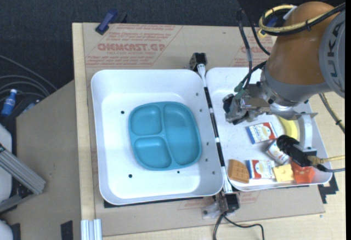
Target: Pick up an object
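Several small items crowd the right bin: your nearest candidate, a blue-and-white carton, lies just right and nearward of the gripper, its long axis running left-right. You can't tell how the gripper is set. The blue plate sits in the left bin.

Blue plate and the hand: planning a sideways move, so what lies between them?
In the camera view, the bins' adjoining rims lie between the blue plate and the hand; otherwise bare white floor.

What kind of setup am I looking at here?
Likely a robotics lab bench: two white bins on a board, loose cables over dark carpet, and toy food piled under the arm's gripper.
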Available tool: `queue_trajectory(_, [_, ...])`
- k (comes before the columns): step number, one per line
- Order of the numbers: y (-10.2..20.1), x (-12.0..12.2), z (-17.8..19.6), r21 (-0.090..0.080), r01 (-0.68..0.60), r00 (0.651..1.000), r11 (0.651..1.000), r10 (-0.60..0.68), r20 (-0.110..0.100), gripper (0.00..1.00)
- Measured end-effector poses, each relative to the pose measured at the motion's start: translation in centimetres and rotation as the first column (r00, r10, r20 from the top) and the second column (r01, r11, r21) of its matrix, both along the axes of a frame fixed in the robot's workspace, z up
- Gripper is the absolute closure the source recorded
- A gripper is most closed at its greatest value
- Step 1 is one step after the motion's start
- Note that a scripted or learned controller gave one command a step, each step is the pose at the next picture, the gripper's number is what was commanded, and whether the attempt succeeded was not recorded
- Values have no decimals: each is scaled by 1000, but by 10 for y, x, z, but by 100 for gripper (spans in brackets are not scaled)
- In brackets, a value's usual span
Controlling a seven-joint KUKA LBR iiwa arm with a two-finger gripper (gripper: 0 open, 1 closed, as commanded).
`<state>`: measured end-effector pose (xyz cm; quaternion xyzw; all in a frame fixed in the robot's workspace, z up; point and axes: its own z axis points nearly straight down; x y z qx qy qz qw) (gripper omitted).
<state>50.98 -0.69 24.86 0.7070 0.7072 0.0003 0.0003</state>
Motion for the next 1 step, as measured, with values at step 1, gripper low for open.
queue_trajectory(1, [-1, 19, 12, 0, 0, 1000, 1000, 0, 0, 100])
